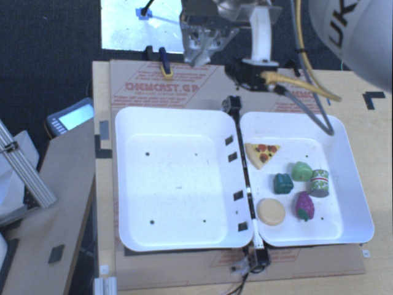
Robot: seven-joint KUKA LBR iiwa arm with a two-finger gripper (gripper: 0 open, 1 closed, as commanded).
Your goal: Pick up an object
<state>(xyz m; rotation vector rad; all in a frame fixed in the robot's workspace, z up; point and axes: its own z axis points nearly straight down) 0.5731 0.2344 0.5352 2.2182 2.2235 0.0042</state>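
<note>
Gripper [199, 53] sits high at the top of the camera view, above the far edge of the bench and beyond both bins. Its metal fingers hang downward and seem slightly apart, though the view is too blurred there to be sure; nothing lies between them and they touch nothing.

Legible writing: red "CHEMCAST" lettering on the brown board [166, 86] under the bins, and part of "KUKA" on the grey arm [353, 23] at upper right.

Right bin [353, 226] holds all the objects:
- pizza slice toy [262, 153], yellow with red spots, nearest the divider
- dark green pepper-like piece [282, 183]
- light green lump [301, 171], just beside a small labelled can [319, 182]
- purple grape bunch [304, 206]
- tan round cookie-like disc [271, 211]

Left bin [132, 183] shows bare white floor with a few dark dots.
</note>
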